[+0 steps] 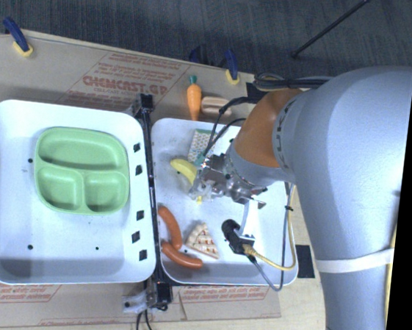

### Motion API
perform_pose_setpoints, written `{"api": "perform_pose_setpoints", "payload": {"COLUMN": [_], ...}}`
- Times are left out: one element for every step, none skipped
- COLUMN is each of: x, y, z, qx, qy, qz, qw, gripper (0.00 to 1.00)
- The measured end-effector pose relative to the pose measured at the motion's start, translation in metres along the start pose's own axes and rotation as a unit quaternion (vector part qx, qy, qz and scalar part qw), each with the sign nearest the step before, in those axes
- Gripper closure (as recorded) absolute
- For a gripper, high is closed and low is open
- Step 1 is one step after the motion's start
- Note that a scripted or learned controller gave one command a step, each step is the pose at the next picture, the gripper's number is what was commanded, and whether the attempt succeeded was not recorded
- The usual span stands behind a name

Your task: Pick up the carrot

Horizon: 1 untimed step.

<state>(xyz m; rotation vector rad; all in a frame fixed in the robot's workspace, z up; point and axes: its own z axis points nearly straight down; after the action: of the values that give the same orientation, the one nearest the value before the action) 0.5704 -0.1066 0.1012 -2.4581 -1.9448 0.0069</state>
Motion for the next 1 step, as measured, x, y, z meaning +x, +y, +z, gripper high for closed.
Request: {"api": "perform_pose_setpoints", "payload": {"x": [0.0567], "y": [-0.0395], "z": [-0.09], "qx": [-0.002], "qy": [0.0], "qz": [0.094], "qw": [0.9956], "gripper": [1.0]}}
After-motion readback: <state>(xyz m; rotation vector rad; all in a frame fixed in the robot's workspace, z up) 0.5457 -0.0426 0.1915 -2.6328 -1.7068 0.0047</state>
